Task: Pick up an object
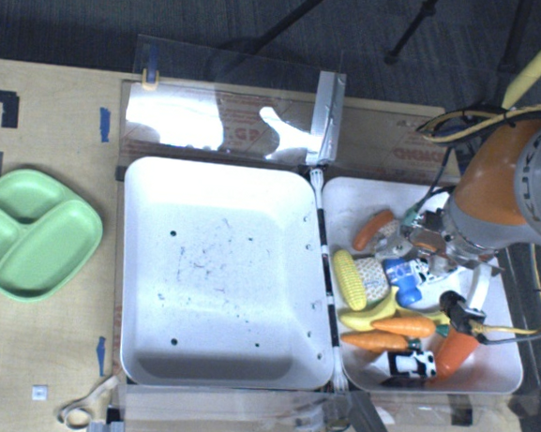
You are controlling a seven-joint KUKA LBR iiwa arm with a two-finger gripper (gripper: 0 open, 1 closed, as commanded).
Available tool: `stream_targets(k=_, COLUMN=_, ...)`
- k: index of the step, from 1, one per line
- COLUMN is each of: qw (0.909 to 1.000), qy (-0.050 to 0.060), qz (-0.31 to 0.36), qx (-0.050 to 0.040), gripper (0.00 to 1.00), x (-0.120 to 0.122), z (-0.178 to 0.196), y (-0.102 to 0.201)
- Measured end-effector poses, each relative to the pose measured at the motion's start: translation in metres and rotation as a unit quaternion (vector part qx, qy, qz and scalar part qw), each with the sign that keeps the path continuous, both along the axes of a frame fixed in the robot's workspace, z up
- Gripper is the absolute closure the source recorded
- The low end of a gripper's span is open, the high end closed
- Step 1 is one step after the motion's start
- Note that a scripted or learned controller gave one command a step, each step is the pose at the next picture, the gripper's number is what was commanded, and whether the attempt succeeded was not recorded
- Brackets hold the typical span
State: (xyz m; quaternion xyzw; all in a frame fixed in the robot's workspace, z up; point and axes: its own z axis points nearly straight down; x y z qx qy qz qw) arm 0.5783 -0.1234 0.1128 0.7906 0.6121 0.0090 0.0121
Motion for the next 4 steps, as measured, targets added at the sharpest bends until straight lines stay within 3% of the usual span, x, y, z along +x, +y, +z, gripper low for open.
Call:
stream_targets(k=1, qw=1.0, qy=0.0, qz=-0.001, qx=-0.0013, gripper=1.0, x=0.0, z=0.01, y=-0.001)
stream_targets(k=2, qw=0.9981, qy=0.014, qz=0.06, qx=0.0033, gripper=1.0, x=0.02, z=0.101, y=0.043)
stream_targets(k=3, qw=0.9981, qy=0.014, qz=0.06, qx=0.0031, gripper=0.0, x=0.02, z=0.101, y=0.043)
stream_targets(k=4, qw=0.9937, qy=0.011, qz=0.111, qx=0.0025, gripper=0.0, x=-0.014, z=0.008, y=-0.005)
